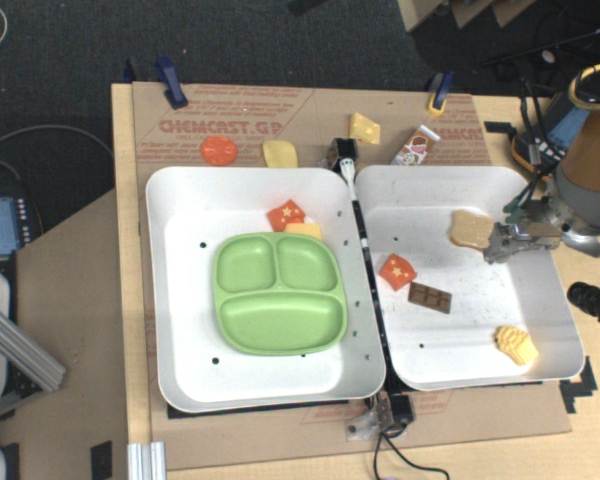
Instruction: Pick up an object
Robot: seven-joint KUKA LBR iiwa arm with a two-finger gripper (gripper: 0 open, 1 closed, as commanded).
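Note:
In the right bin (540,298) lie a tan bread-like piece (470,230), a red cube with a yellow star (397,271), a brown chocolate bar (430,298) and a yellow ridged piece (516,344). My gripper (502,245) is low over the right bin's upper right, just right of the tan piece and touching or nearly touching it. Nothing is seen held between its fingers. In the left bin (180,268) a green divided plate (278,293) lies with a second red star cube (286,215) and a yellow block (304,231) at its far edge.
On the cardboard behind the bins lie an orange round piece (219,150), a pale yellow piece (279,154), a yellow cheese wedge (364,128), a small red-and-white pack (416,146) and a black object (342,152). Blue clamps (170,82) hold the board's far edge.

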